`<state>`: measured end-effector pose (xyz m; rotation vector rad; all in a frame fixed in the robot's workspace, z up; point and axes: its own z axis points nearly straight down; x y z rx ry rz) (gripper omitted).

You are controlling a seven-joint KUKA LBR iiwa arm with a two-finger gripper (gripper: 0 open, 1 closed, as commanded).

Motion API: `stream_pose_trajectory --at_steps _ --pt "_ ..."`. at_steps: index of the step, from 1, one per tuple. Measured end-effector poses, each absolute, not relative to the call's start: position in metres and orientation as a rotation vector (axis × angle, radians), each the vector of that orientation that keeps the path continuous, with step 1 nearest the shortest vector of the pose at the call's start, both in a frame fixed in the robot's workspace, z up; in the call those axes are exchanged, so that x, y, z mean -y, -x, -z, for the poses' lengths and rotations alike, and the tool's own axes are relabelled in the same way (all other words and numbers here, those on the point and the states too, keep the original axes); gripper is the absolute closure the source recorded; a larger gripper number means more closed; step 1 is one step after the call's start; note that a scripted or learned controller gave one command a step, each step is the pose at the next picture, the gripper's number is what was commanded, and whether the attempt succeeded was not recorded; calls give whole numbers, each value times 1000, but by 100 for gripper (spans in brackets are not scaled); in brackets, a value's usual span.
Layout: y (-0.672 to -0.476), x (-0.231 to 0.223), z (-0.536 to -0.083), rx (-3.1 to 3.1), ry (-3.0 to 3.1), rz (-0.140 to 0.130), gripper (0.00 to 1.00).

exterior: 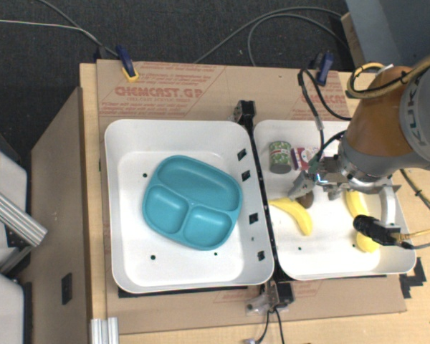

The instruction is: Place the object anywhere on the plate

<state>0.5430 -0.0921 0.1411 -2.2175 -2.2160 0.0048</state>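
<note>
Hand (309,185) hovering over banana (294,214) just below it, grip state unclear, plate (191,201) sitting well left; banana looking light, soft, curved, best pinched mid-body

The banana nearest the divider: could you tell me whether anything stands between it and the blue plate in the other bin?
Only the bins' adjoining rims lie between the banana and the plate. Nothing else visibly stands in that path.

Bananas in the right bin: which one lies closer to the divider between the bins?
The curved banana left of the gripper, lying whole and unobstructed. The other banana sits farther right, partly hidden under the arm.
</note>
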Motion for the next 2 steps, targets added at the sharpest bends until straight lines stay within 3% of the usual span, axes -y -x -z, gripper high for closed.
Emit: stream_pose_trajectory --at_steps 1,2 --pt "-548 90 -95 2222 2223 16 0" --pt "-550 89 -110 2229 2225 27 100"
